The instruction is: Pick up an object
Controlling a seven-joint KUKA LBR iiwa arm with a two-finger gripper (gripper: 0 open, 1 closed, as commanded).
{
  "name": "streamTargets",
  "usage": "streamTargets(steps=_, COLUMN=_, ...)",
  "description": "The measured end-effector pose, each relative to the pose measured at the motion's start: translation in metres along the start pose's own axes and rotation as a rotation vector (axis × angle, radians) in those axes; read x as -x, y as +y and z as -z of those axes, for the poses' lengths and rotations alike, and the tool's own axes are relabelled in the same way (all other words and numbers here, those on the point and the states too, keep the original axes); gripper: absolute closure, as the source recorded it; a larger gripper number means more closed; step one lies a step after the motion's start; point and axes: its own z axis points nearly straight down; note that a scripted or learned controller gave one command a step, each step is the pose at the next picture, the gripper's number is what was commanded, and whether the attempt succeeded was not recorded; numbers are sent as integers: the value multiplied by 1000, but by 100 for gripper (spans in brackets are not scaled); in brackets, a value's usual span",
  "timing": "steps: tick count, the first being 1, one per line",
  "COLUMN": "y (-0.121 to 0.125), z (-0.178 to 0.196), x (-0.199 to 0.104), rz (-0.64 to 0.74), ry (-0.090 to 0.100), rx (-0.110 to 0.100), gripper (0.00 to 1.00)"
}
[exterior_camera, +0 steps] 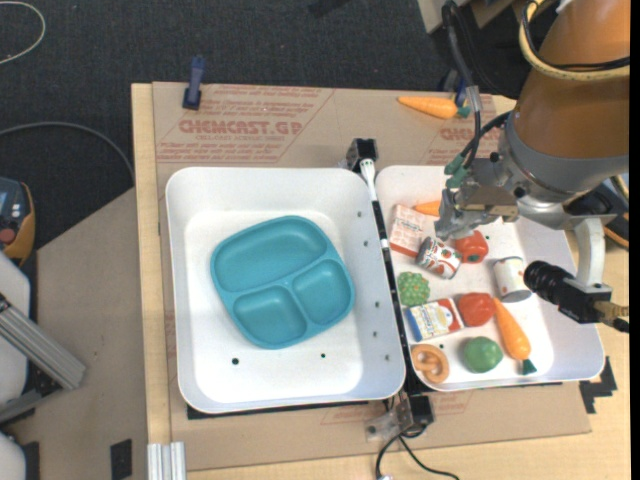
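Bins: 2, white, side by side, left bin [190, 268] and right bin [580, 353]. Left bin: 1 teal divided plate [282, 280]. Carrots: 2, one in the right bin [512, 330], one on the desk at far right [428, 106]. Green balls: 1 [482, 354]. Pretzels: 1 [430, 362].

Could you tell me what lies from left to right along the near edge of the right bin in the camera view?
Pretzel → green ball → toy carrot.
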Motion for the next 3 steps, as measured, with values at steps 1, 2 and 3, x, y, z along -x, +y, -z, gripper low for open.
streamTargets(steps=1, y=34, z=56, x=-73, rz=3, ry=-1, rx=-4, gripper=100)
streamTargets(steps=2, y=-22, z=50, x=-122, rz=0, ry=-2, rx=-19, gripper=100)
streamTargets(steps=3, y=-19, z=61, x=-118, rz=-6, ry=-4, rx=-14, gripper=100)
